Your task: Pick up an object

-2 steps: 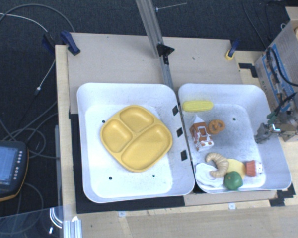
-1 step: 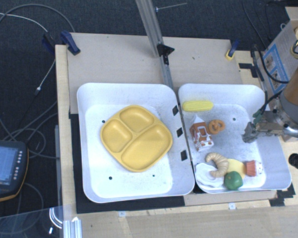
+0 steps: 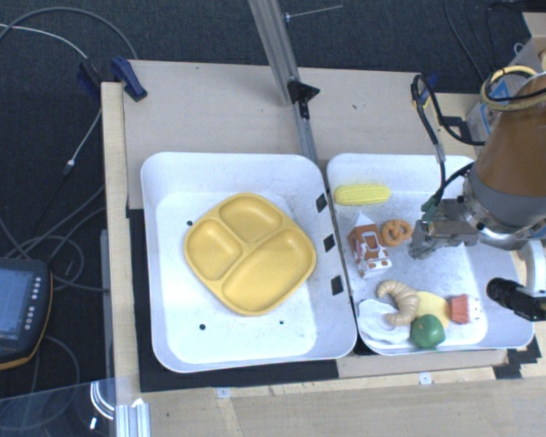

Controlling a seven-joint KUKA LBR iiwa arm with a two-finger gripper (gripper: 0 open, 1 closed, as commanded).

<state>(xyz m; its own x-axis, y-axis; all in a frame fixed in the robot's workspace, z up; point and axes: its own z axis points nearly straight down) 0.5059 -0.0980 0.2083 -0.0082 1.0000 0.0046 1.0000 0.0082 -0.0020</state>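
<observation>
The right bin (image 3: 455,173) holds several toy foods: a yellow corn cob (image 3: 362,194), a small brown pretzel (image 3: 396,233), a red and white carton (image 3: 370,250), a tan croissant (image 3: 400,299), a green ball (image 3: 427,331), a yellow piece (image 3: 431,303) and an orange and white block (image 3: 462,309). A white cloth (image 3: 375,322) lies under the croissant. My gripper (image 3: 425,242) hangs low over the bin, just right of the pretzel. Nothing shows between its fingers.
The left bin (image 3: 164,271) carries a yellow divided plate (image 3: 249,252). A grey metal pole (image 3: 278,39) slants down between the bins. A tablet (image 3: 9,308) and cables (image 3: 36,89) lie off the bench at the left.
</observation>
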